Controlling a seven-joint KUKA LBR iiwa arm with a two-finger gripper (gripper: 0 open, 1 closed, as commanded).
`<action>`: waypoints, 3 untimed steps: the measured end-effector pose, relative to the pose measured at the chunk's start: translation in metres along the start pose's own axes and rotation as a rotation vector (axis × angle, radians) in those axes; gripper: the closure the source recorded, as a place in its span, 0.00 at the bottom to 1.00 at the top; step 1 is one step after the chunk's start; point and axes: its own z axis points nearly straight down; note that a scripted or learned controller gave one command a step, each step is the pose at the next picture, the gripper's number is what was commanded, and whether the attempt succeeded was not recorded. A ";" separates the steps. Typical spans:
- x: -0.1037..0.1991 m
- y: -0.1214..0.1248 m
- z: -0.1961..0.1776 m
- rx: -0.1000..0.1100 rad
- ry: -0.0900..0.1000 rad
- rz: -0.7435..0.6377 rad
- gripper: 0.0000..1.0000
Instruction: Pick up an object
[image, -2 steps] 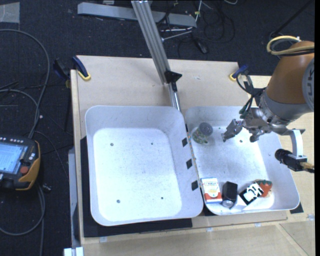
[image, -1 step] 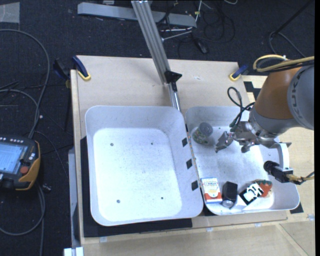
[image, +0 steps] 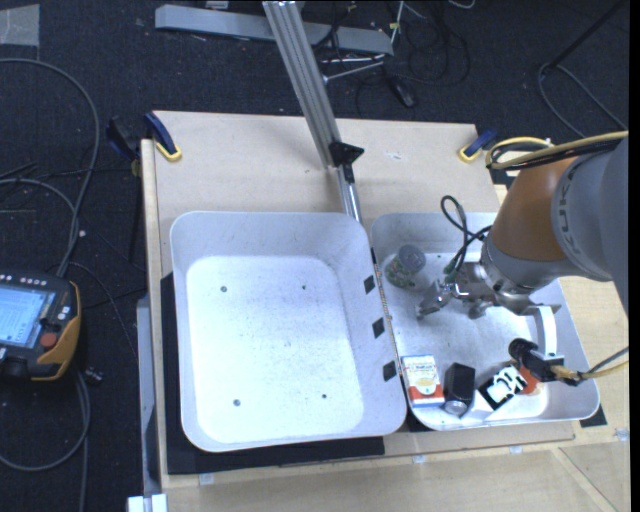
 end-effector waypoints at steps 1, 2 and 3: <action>0.000 0.001 -0.013 -0.004 0.000 0.001 1.00; -0.006 -0.002 -0.057 -0.007 -0.001 0.001 1.00; -0.007 -0.012 -0.109 -0.008 -0.001 0.000 1.00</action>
